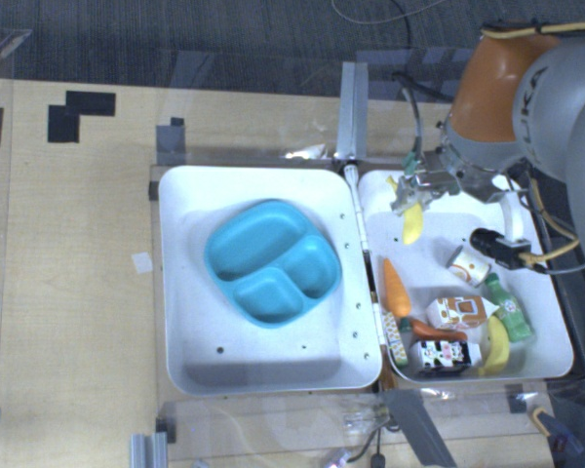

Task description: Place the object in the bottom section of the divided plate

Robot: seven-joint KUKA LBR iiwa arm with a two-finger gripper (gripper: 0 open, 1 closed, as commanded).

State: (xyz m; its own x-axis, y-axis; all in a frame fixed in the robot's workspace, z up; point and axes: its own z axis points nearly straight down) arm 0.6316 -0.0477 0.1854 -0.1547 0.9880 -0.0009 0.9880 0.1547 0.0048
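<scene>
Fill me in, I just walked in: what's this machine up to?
The grey arm's claw is over the top of the right bin, at a small yellow piece; I can't tell if it is gripped. A carrot, a banana and small cartons lie lower in that bin. The blue divided plate sits in the left bin with nothing in its sections.

Bench: pale wood, black marks at far left
On it: two white bins — side by side
Left bin: blue plate
Right bin: small items — carrot, banana
</scene>
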